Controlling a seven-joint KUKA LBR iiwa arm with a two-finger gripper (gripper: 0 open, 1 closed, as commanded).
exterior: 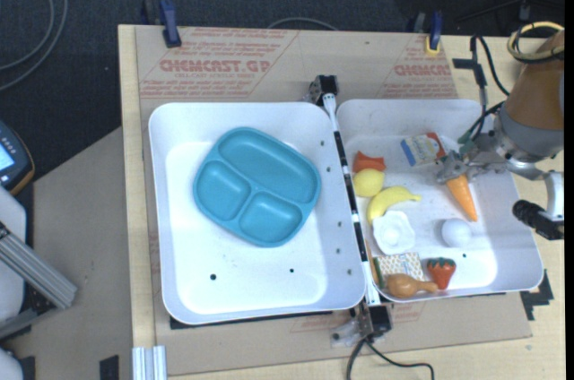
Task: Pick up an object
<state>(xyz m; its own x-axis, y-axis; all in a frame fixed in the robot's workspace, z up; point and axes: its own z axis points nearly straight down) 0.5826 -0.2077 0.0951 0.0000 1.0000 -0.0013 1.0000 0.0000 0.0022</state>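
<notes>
The right bin (502, 266) holds several toy foods. An orange carrot (464, 197) lies at its middle right, pointing toward the front. My gripper (459, 165) hangs right over the carrot's thick back end, coming in from the right under the arm's orange band (536, 96). Whether it touches the carrot is unclear. Left of it lie a yellow lemon (368, 183), a banana (392, 201) and a red-orange piece (368, 161). A white egg (456, 232) rests just in front of the carrot.
The left bin (179, 262) holds a blue divided plate (256, 185). In the right bin's front are a white cup-like piece (393, 233), a patterned packet (399, 264), a brown piece (408, 284) and a red strawberry (441, 271). Small blue and orange items (417, 147) lie at the back.
</notes>
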